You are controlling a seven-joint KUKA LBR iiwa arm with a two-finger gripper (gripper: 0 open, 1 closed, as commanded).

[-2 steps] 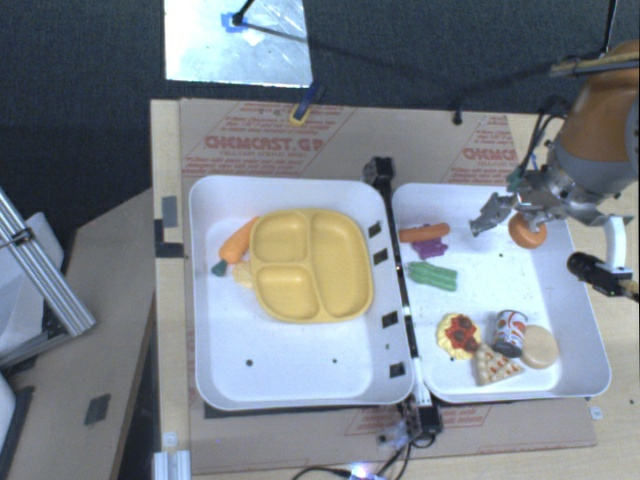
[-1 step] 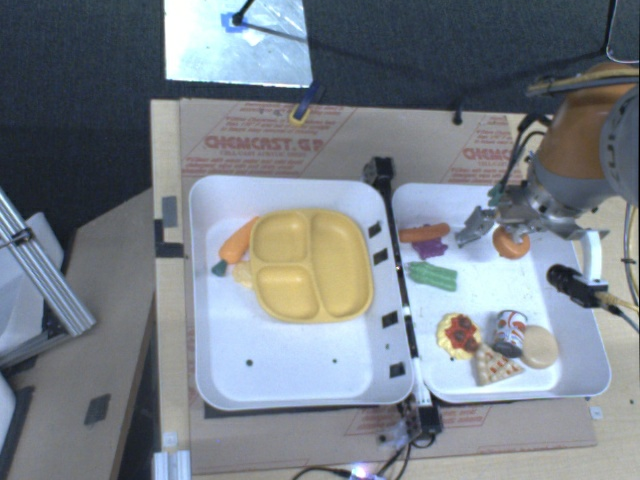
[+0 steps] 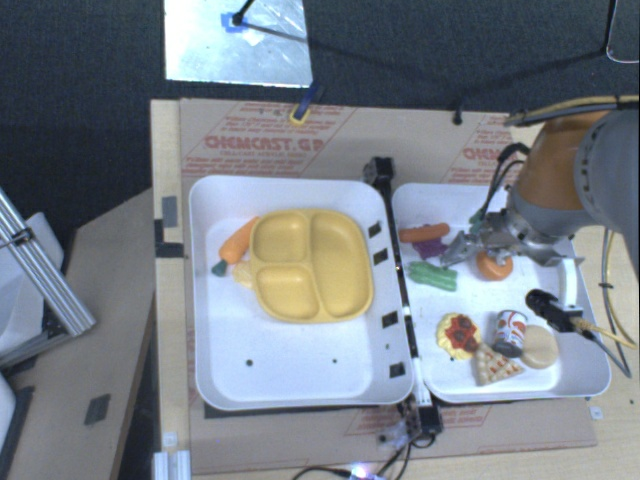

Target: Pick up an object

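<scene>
My gripper [image 3: 466, 247] hangs low over the middle of the right bin [image 3: 590, 368], with the grey arm and its orange band coming in from the right. An orange round fruit [image 3: 493, 266] lies just right of and below the gripper tip, partly covered by the wrist. A purple piece [image 3: 426, 250] and a green pickle-like piece [image 3: 432, 276] lie just left of the tip. A red-orange sausage [image 3: 424, 233] rests further up and to the left. I see nothing held in the gripper.
At the front of the right bin lie a pizza slice [image 3: 459, 334], a small can [image 3: 510, 330], a tan round cookie [image 3: 541, 348] and a wedge of pie [image 3: 496, 368]. The left bin [image 3: 300, 378] holds a yellow divided plate [image 3: 305, 266] and a carrot [image 3: 236, 241].
</scene>
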